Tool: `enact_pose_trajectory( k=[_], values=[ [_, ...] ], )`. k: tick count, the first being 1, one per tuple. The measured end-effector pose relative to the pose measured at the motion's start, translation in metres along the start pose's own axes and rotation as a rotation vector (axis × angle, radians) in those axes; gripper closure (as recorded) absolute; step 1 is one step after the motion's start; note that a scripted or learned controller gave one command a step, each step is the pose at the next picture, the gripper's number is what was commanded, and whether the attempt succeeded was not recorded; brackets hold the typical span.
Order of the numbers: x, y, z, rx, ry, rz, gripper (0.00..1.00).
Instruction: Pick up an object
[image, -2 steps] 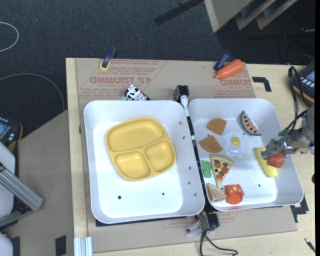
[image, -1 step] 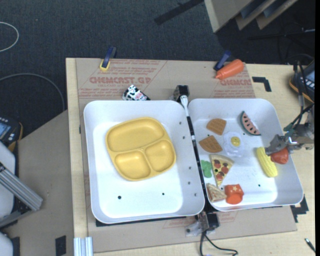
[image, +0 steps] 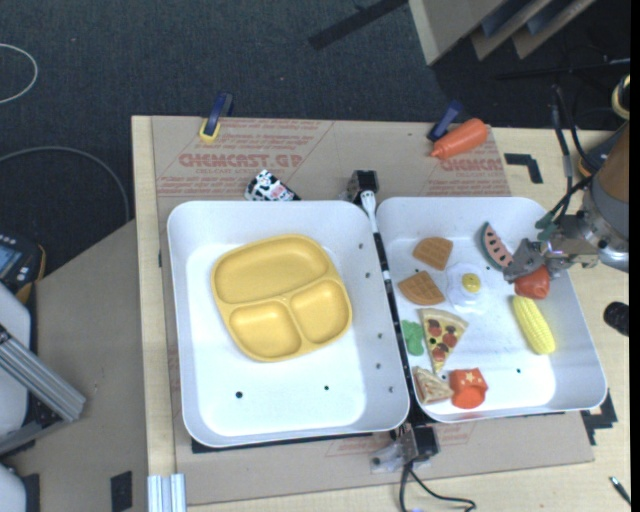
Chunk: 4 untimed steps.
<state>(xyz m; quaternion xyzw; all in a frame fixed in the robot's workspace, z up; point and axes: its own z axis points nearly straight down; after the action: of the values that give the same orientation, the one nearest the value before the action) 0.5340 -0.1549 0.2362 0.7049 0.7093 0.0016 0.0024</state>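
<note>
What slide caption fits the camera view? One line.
Claw over a red toy in the right bin; yellow divided plate in the left bin.

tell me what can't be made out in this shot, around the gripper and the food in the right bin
- Gripper, camera view: too small and dark to tell whether its fingers grip the red piece right under it.
- Red piece: the gripper covers its top, so its kind is unclear.
- Arm: cut off by the picture's right edge.
- Watermelon slice: its right end runs behind the gripper.
- Small black-and-white item above the left bin: too small to identify.
</note>
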Motion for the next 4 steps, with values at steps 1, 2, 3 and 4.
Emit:
enact_pose_trajectory(
  k=[1, 2, 3, 4],
  values=[
    [0.038, 0.037, -0.006, 0.000, 0.001, 0.000, 1.00],
    [0.072, 0.065, -0.001, 0.001, 0.001, 0.001, 1.00],
    [0.088, 0.085, 0.009, 0.002, -0.001, 0.004, 1.00],
    [0.091, 0.082, 0.007, 0.006, 0.000, 0.006, 1.00]
  ],
)
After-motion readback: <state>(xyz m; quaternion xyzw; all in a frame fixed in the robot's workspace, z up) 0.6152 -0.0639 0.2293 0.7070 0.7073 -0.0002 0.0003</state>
